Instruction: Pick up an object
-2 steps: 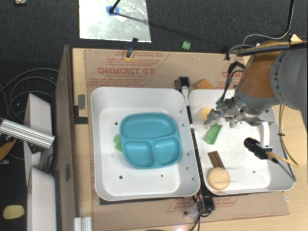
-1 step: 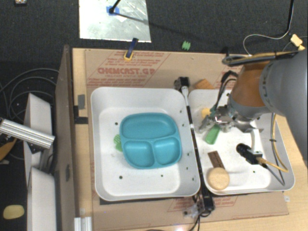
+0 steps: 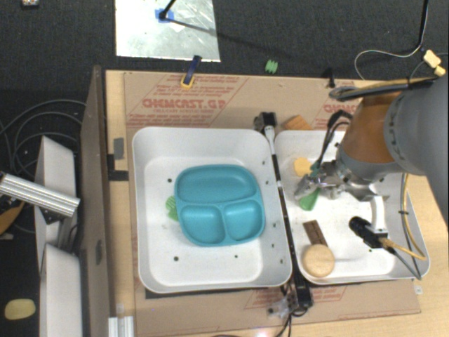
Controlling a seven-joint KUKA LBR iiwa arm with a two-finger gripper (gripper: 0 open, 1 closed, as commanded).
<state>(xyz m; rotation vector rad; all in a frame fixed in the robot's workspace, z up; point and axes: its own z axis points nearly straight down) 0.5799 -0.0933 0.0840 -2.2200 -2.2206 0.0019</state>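
In the right bin (image 3: 400, 269), my gripper (image 3: 313, 185) hangs low over the left part, reaching in from the right. A small green object (image 3: 309, 201) lies directly under its tip, touching or nearly touching it. Just behind the gripper sits a small yellow object (image 3: 302, 166). A dark brown block (image 3: 313, 232) and a round tan piece (image 3: 319, 261) lie near the bin's front left corner.
The left bin (image 3: 151, 153) holds a blue divided tray (image 3: 219, 203), with a green scrap (image 3: 170, 205) peeking out at the tray's left edge. An orange-brown block (image 3: 296, 123) rests on the cardboard behind the right bin. The divider rim (image 3: 277, 188) runs close to the gripper's left.
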